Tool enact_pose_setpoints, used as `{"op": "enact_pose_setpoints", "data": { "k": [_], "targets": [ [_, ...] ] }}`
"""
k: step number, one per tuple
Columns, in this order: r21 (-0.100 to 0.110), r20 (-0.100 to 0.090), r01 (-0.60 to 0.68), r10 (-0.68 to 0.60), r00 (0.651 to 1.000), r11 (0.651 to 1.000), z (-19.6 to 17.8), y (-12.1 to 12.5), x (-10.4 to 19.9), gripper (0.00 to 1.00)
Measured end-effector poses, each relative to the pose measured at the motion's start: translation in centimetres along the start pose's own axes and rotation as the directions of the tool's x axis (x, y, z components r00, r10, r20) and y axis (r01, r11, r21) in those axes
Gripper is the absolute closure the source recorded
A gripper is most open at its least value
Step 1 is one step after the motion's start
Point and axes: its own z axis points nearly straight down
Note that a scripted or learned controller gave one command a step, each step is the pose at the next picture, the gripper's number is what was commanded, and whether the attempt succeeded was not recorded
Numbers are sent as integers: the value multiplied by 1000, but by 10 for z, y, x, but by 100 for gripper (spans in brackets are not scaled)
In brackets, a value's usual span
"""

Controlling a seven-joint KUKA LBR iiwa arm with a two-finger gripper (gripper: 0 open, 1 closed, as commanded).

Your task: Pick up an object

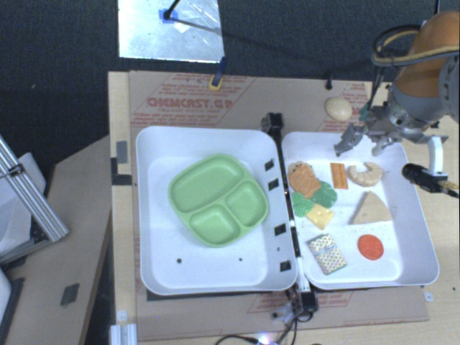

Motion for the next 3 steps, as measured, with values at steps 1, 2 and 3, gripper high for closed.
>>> {"op": "enact_pose_setpoints", "data": {
  "k": [1, 2, 3],
  "targets": [
    [-13, 2, 2, -2, 1000, 1000, -8, 3, 0, 0],
    [-11, 2, 4, -4, 1000, 1000, 34, 6, 3, 0],
    [-8, 1, 3, -3, 1000, 1000, 95, 2, 7, 0]
  ]
}}
